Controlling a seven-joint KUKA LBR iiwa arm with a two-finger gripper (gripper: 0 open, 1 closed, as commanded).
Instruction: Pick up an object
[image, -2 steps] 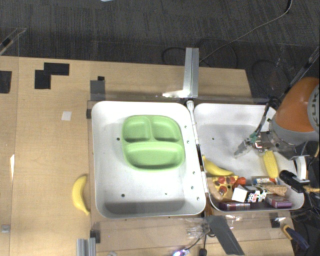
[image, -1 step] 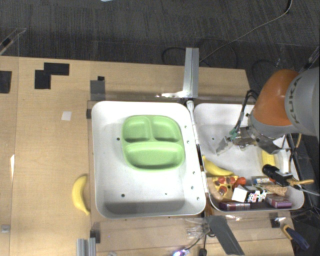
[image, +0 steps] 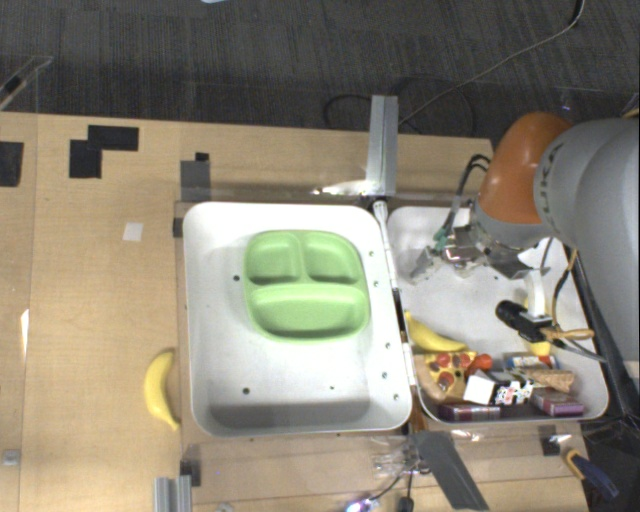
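Banana (image: 436, 338) in right bin (image: 420, 232), below gripper (image: 452, 252), well apart, finger state unclear

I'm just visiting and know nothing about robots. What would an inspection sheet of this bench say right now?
Surface: wooden bench with a left bin and a right bin.
Job's things: banana, toy pizza slice, small boxes crowd the right bin's near end.
Clutter: green divided plate in the left bin; second banana on the bench beside it.
Grippers: gripper over the right bin's far end, holding nothing.
Cables: black cable on the floor.
Surroundings: dark carpet.
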